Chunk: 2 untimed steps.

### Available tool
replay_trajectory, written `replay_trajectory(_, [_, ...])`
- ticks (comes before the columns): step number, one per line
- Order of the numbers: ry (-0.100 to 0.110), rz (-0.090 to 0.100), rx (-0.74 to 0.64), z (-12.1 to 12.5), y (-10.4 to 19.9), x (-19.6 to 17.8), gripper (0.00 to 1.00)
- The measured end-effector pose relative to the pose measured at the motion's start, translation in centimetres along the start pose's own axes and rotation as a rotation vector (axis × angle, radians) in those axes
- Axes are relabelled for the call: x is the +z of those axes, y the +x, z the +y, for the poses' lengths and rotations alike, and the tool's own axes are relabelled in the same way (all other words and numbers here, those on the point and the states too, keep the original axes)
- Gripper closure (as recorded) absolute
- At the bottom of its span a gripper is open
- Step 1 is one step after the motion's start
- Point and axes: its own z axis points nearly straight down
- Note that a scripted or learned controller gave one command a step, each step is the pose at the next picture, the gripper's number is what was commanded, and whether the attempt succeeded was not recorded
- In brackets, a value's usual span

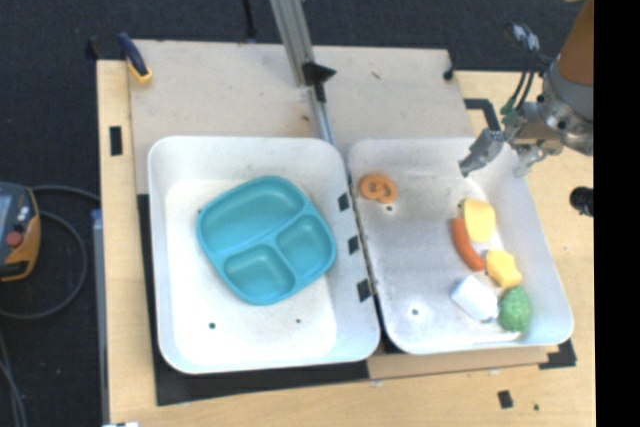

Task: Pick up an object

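From the overhead camera, the counter [115, 315] carried two shallow white bins side by side. The left bin [190, 165] held a teal divided plate [266, 239] with three compartments, lying flat near the bin's middle. The right bin [420, 175] held the loose objects. A small orange pretzel-shaped piece [377, 188] lay near its upper left corner, close to the divide between the bins. Along the right side sat a cluster: a yellow block [480, 217] touching an orange sausage-like piece [465, 243], a smaller yellow piece [503, 266] just below them, then a white block [473, 297] beside a green broccoli-like lump [515, 309] near the bin's lower right corner.

The arm [572, 65] came in from the right, and its pincer [498, 153] hung over the upper right edge of the right bin, above the yellow block and apart from it. Its fingers [478, 153] were spread wide, with nothing between them. A slanted metal post [285, 0] rose from behind the bins, and a blue-and-yellow clamp [134, 57] sat at the counter's far left corner.
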Motion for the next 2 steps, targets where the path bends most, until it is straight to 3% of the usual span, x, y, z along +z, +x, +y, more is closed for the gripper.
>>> replay_trajectory(1, [-0.011, -0.002, -0.002, 0.2, 0.0, -0.7, 0.0])
replay_trajectory(2, [-0.008, -0.003, -0.002, 0.8, -0.6, 5.3, 0.0])
